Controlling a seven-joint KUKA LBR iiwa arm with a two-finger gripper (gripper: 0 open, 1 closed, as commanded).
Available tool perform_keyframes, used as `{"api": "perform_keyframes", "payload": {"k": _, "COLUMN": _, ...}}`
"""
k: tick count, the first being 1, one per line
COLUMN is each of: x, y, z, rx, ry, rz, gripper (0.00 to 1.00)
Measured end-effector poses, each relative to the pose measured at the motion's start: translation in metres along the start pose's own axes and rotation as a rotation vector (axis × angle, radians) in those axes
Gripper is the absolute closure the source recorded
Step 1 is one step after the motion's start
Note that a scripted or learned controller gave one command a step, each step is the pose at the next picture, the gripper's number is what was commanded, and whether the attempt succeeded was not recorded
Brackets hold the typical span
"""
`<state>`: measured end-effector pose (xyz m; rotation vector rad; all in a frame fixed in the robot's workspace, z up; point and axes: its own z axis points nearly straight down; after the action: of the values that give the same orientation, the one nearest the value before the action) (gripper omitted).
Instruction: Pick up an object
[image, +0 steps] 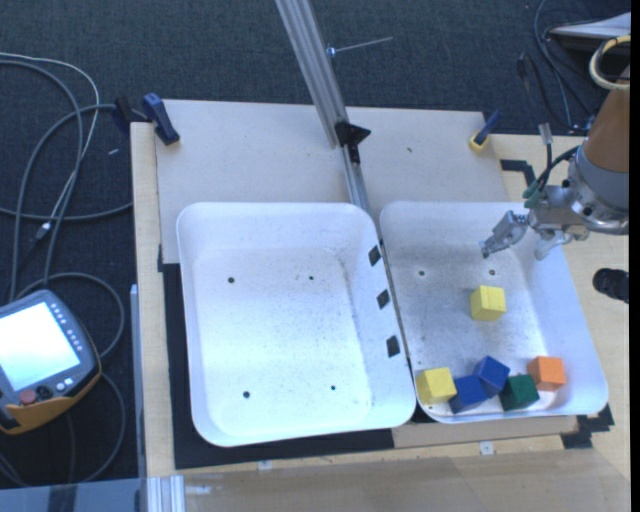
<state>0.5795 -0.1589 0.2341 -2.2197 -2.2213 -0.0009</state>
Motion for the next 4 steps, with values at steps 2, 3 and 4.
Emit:
{"api": "perform_keyframes", "payload": {"k": 2, "x": 0.041, "y": -0.029, "z": 0.136, "rx": 0.005, "ry": 0.002, "rz": -0.001, "gripper": 0.0}}
{"api": "perform_keyframes", "payload": {"k": 3, "x": 0.04, "y": -0.027, "z": 0.124, "rx": -0.001, "ry": 0.001, "rz": 0.0, "gripper": 1.0}}
{"api": "perform_keyframes", "payload": {"k": 4, "x": 0.08, "y": -0.034, "z": 0.03, "rx": -0.009, "ry": -0.001, "rz": -0.005, "gripper": 1.0}}
